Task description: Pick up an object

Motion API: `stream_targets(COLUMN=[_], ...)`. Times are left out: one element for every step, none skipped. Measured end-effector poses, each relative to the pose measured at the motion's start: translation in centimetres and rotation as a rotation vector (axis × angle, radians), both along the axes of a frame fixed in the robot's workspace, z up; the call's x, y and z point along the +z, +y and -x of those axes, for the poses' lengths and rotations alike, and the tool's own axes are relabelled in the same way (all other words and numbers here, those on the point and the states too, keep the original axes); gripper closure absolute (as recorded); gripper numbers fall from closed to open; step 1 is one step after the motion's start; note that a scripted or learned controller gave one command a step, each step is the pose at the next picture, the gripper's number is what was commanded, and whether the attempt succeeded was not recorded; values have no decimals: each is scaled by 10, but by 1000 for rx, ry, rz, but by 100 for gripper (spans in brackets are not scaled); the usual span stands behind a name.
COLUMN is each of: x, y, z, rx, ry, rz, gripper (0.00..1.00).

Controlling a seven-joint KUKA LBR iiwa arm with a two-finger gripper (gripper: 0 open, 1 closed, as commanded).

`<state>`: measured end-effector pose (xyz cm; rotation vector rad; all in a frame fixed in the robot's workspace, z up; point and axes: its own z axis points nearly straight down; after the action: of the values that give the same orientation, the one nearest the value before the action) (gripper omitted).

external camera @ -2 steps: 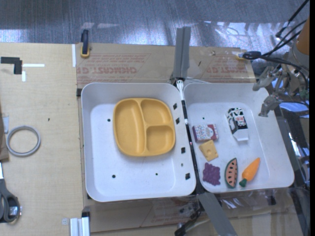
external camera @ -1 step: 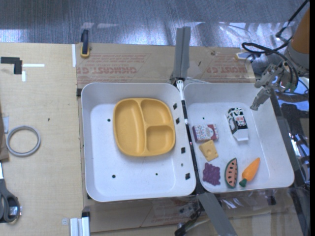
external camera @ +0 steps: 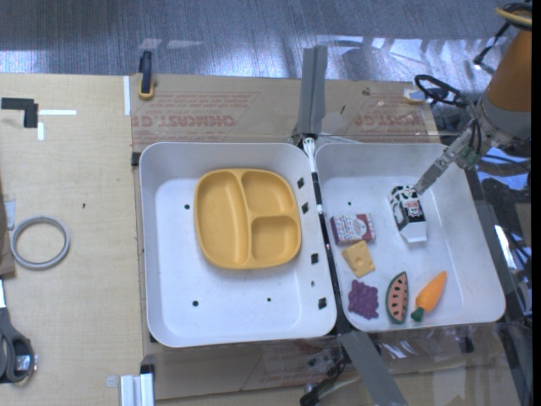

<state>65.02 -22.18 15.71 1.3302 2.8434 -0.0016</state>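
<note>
In the right bin (external camera: pixel 473 227) lie several toy foods. They are a black-and-white milk carton (external camera: pixel 409 211), a red-and-white packet (external camera: pixel 352 227), a yellow cheese block (external camera: pixel 359 260), purple grapes (external camera: pixel 363 299), a watermelon slice (external camera: pixel 396 297) and an orange carrot (external camera: pixel 430 292). My gripper (external camera: pixel 420 186) reaches down at a slant from the upper right. Its tip is right at the top of the milk carton, and nothing hangs from it. The left bin (external camera: pixel 169 294) holds a yellow divided plate (external camera: pixel 248 218).
The grey arm with its orange band (external camera: pixel 511 83) fills the upper right corner, with cables beside it. A grey post (external camera: pixel 312 91) stands behind the seam between the bins. A roll of tape (external camera: pixel 38 242) and scissors (external camera: pixel 12 358) lie on the bench at left.
</note>
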Motion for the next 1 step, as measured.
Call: stream_targets(x=[-63], y=[28], z=[17], rx=[-209], ry=[-2], rz=[-1], gripper=[0])
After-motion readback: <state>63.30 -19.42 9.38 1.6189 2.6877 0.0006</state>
